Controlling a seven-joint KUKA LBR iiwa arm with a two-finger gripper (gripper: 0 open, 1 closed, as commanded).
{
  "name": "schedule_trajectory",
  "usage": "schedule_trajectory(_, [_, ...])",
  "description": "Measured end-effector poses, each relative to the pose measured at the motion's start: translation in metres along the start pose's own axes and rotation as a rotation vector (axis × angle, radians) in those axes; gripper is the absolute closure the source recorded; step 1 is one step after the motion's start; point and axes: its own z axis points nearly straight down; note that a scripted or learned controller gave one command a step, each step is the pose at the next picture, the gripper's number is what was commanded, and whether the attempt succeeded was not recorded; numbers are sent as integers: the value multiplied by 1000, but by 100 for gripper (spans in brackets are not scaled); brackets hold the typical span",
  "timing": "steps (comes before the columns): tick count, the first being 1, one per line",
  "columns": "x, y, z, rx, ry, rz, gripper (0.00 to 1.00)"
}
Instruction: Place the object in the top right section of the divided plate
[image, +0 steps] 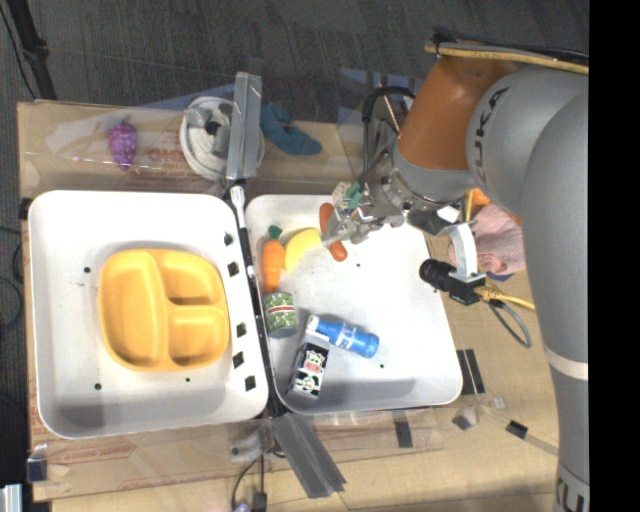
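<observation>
In the right bin's upper left corner the gripper (345, 222) hangs over a small red object (338, 251), whether its fingers pinch it I cannot tell, and the yellow divided plate (165, 305) lies well to the left.

End effector (345, 215) fingertips — too small to tell; arm (540, 200) cut off at the bottom edge.
</observation>
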Motion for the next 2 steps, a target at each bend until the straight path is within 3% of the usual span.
schedule_trajectory(1, [72, 13, 42, 3, 0, -165, 100])
schedule_trajectory(2, [141, 0, 42, 4, 1, -393, 100])
